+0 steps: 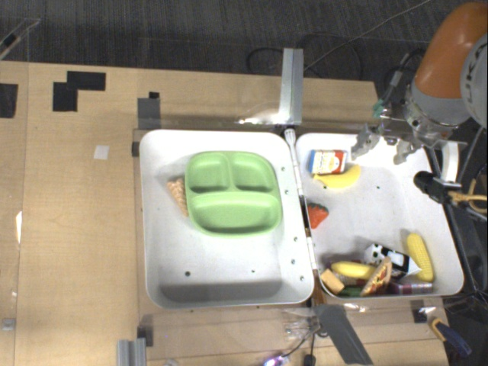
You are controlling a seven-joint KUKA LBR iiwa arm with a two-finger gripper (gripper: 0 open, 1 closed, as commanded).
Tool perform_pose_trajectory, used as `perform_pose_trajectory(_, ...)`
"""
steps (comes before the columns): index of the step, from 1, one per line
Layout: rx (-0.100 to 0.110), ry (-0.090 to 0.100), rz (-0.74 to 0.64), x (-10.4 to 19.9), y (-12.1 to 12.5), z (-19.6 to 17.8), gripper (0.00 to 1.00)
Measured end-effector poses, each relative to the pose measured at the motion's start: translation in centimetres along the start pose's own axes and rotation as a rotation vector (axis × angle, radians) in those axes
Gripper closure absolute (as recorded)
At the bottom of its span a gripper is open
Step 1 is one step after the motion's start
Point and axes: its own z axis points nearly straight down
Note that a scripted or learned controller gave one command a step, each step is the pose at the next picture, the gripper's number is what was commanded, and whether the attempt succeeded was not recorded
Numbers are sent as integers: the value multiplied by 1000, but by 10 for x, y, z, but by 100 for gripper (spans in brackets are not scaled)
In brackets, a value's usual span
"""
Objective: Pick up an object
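My gripper (380, 149) hangs over the far part of the right bin (381, 212), its two fingers (360, 145) spread open with nothing between them. Just left of it lies a small red, white and blue carton (328, 161), touching a yellow banana (341, 178). A red strawberry-like piece (317, 216) rests by the bin's left wall. Along the near edge lie a corn cob (418, 256), a second banana (351, 268), a pizza slice (376, 278) and a black-and-white toy (385, 255).
The left bin (221, 280) holds a green divided plate (231, 191) with a brown waffle-like piece (177, 195) tucked under its left side. A metal post (293, 82) stands behind the wall between the bins. Cables run along the right side.
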Motion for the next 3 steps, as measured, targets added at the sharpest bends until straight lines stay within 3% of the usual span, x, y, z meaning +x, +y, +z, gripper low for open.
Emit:
perform_pose_trajectory(1,-1,0,-168,-22,43,134,0)
perform_pose_trajectory(2,11,-4,135,-3,33,140,0)
perform_pose_trajectory(3,-11,1,38,-3,-6,139,0)
